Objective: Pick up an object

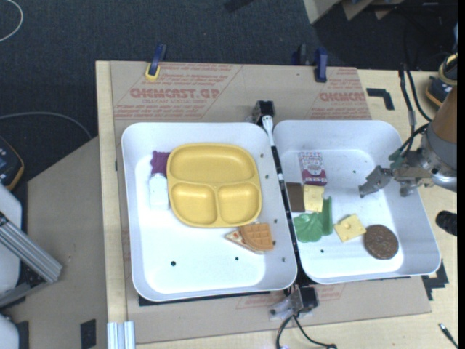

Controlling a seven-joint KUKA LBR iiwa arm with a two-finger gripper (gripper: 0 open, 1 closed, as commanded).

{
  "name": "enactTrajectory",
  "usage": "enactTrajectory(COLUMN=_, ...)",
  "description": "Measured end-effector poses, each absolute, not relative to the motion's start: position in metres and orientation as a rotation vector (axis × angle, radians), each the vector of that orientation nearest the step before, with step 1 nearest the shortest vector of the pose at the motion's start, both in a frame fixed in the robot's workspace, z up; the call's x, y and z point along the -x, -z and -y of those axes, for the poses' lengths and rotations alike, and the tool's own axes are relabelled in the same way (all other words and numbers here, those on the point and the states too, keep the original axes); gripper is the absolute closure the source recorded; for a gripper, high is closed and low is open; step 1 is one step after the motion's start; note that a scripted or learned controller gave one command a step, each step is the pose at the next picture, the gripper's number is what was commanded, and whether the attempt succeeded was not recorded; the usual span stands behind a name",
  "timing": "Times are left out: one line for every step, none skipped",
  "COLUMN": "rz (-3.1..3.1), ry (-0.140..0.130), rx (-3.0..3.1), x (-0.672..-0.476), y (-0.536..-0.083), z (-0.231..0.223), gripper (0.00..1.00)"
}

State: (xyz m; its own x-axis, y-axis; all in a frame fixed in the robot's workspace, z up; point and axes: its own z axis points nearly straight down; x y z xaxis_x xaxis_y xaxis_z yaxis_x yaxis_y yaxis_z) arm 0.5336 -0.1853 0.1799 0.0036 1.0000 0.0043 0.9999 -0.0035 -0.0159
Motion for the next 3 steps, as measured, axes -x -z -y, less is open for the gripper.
enactTrajectory(rz=2.22, ry=-0.001, rx=2.221, x=-0.537, y=-0.188, z=0.185, gripper=0.0)
enactTrajectory(rz=2.216, ry=-0.004, rx=2.217, x=-0.536, y=-0.137, z=0.175, gripper=0.0)
enactTrajectory(rz=2.218, ry=-0.004, rx=2.217, x=-0.535, y=-0.084, z=0.174, gripper=0.0)
